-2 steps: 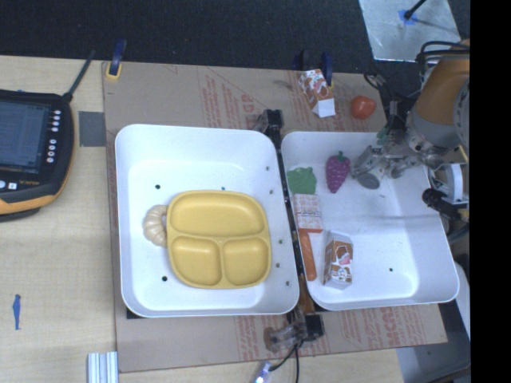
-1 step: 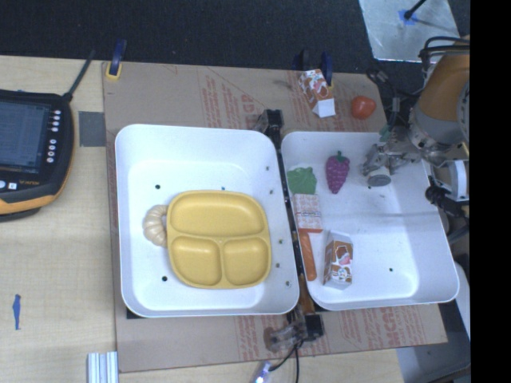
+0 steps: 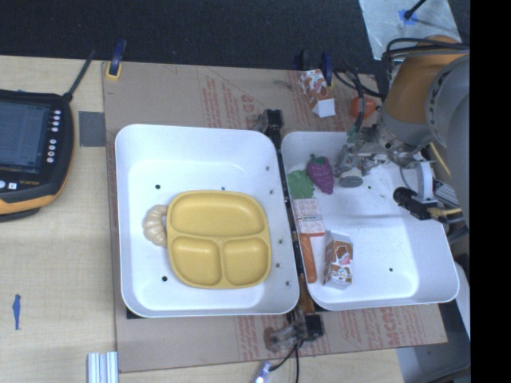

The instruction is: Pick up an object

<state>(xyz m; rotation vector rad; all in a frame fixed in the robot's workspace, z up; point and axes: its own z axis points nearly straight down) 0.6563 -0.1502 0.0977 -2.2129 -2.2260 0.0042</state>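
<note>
Claw [image 3: 351, 164] hangs low over the far part of the right bin [image 3: 399, 282]; whether it is open or closed I cannot tell. Grapes [image 3: 321, 173] lie just left of it beside a green piece [image 3: 300, 183]. Nearer sit a carton [image 3: 338, 262] and a carrot [image 3: 308, 258]. The left bin [image 3: 136, 158] holds a yellow tray [image 3: 219, 238].

no readable text or labels anywhere
</note>
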